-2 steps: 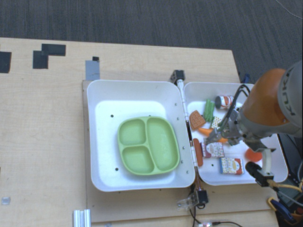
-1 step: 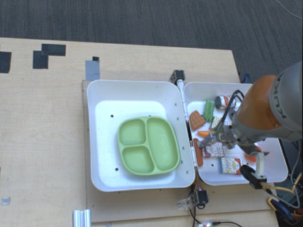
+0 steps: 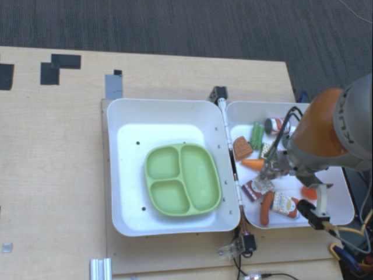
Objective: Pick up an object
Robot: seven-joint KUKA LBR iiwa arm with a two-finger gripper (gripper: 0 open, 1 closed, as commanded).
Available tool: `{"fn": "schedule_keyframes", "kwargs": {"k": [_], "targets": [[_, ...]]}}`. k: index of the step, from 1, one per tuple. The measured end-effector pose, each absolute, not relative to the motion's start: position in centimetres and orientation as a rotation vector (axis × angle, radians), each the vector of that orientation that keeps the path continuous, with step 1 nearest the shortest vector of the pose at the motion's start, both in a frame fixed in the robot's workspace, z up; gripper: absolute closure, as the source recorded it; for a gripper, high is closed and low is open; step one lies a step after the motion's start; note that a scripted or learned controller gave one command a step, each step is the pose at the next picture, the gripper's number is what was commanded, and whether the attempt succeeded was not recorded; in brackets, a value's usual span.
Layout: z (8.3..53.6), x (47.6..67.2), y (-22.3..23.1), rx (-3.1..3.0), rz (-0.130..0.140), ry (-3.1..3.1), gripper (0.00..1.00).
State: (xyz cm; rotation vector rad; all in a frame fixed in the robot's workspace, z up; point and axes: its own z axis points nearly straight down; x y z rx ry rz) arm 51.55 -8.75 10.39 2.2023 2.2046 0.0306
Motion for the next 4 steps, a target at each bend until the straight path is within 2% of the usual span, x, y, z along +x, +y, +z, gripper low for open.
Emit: {"fn": "schedule_keyframes", "kwargs": {"k": [1, 2, 3, 4], "targets": [[10.4, 51.5, -8.7, 2.203, 0.029, 2.206, 0.0], [11.4, 51.7, -8.6, 2.201, 0.034, 2.206, 1.0], [11.4, 51.6, -8.6, 2.201, 0.034, 2.207, 0.0], [12.5, 51.7, -8.5, 2.198, 0.038, 2.208, 1.0]]}}
